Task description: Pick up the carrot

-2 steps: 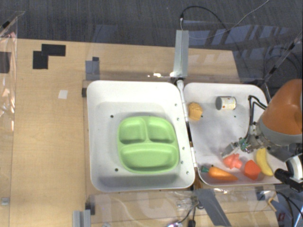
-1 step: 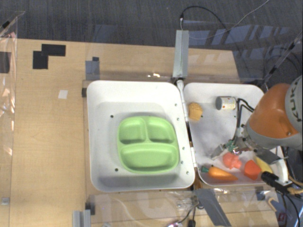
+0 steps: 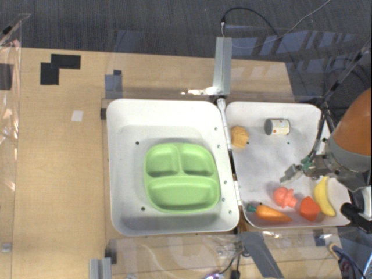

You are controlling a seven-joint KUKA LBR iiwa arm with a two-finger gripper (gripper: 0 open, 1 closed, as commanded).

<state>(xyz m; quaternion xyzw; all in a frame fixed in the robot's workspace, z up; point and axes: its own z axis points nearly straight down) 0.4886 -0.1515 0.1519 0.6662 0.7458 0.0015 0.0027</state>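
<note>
— Orange, that's the one I'm after: the tapered orange toy carrot with its green stub [image 3: 271, 213] lies flat along the near edge of the right white plastic bin [image 3: 256, 156], green end pointing towards the divider between the bins.

— And your pincer?

— My two-finger gripper [image 3: 295, 172] hangs over the right bin's floor, up and to the right of the carrot and apart from it. My grey fingers [image 3: 289, 174] point left. How wide they stand I cannot tell; they blur into one pale streak against the white. Nothing shows between them.

— What's crowding you?

— A pinkish-red knobbly toy [image 3: 284, 197] sits just below my fingertips, between me and the carrot, close above the carrot's thick end. Beside it to the right is a red-orange blocky toy fruit [image 3: 309, 208], and a curved yellow toy banana [image 3: 324, 195] lies just right of that, under my wrist. My orange band [image 3: 356, 129] bulges in from the right.

— Farther off?

— A small tan lumpy toy [image 3: 239, 136] rests by the divider at the bin's far left, and a grey and cream can [image 3: 277, 127] lies on its side near the far wall. The left white bin [image 3: 125, 173] holds a green three-compartment plate [image 3: 182, 176], well apart from me.
</note>
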